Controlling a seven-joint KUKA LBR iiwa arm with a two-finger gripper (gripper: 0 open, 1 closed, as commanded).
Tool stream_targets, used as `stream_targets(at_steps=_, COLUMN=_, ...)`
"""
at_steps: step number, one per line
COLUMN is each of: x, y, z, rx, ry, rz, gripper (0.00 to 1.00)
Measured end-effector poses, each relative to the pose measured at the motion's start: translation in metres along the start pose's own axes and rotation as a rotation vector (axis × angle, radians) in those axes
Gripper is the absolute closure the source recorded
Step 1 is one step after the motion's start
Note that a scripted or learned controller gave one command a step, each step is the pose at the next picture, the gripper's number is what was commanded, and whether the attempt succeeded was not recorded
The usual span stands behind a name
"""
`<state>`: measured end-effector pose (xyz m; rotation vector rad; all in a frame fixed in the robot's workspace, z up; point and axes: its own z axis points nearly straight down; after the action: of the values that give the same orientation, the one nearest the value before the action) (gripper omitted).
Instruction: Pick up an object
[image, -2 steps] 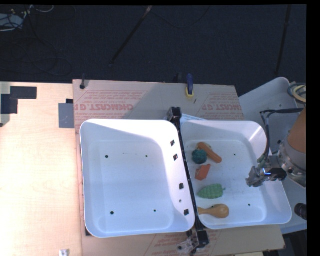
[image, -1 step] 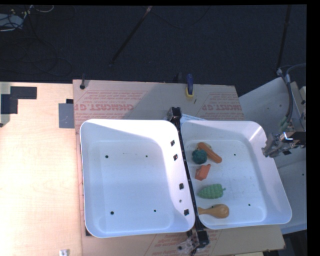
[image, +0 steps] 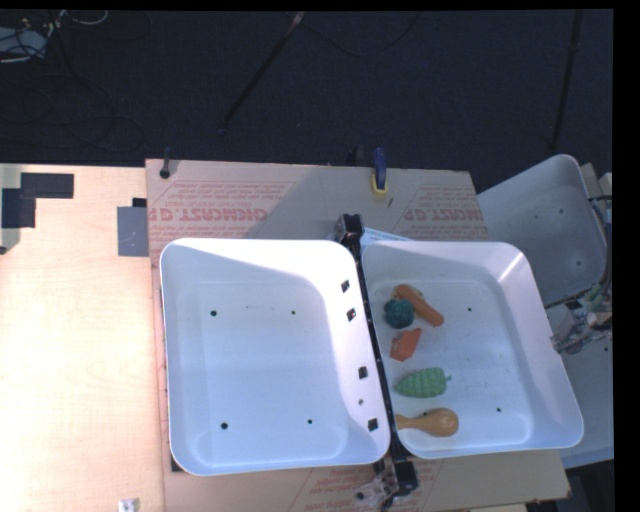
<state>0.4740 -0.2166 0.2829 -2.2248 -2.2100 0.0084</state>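
Starting from the pincer: honestly I can't tell from my feed whether it's apart or together, so I'm not going to guess, and I can't say it's got anything. Judging by that, the pick hasn't started yet and basically the whole job is left: come in, drop onto one item, close, lift. All the candidates are sitting in the right bin (image: 500, 335), bunched along its 9 o'clock wall next to the black clips (image: 352, 315) that join the two bins. Toward 11 o'clock there's an orange carrot-looking piece (image: 420, 306) with a dark teal ball (image: 398, 314) touching it or as good as. Just below at 6 o'clock from the ball lies a small orange-red chunk (image: 405, 344). Further down is a bumpy green thing (image: 421, 382), and at about 7 o'clock of the bin a tan gourd (image: 431, 422) lies on its side, near the front wall. All five rest on the bin floor, nothing lifted. My guess is the green thing or the gourd is the easier grab, since each sits apart from its neighbours, while the carrot and ball crowd each other. The left bin (image: 260, 380) at 9 o'clock has nothing to do with it for now.
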Motion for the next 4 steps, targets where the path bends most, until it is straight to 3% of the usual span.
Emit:
stream_targets(at_steps=1, x=0.014, y=0.016, z=-0.110, rx=-0.017, ry=-0.004, rz=-0.009, gripper=1.00)
stream_targets(at_steps=2, x=0.060, y=0.033, z=-0.001, rx=0.002, ry=0.004, rz=-0.010, gripper=1.00)
stream_targets(at_steps=3, x=0.018, y=0.010, z=0.137, rx=0.007, ry=0.003, rz=-0.003, gripper=1.00)
stream_targets(at_steps=4, x=0.037, y=0.006, z=-0.062, rx=-0.023, ry=-0.004, rz=-0.009, gripper=1.00)
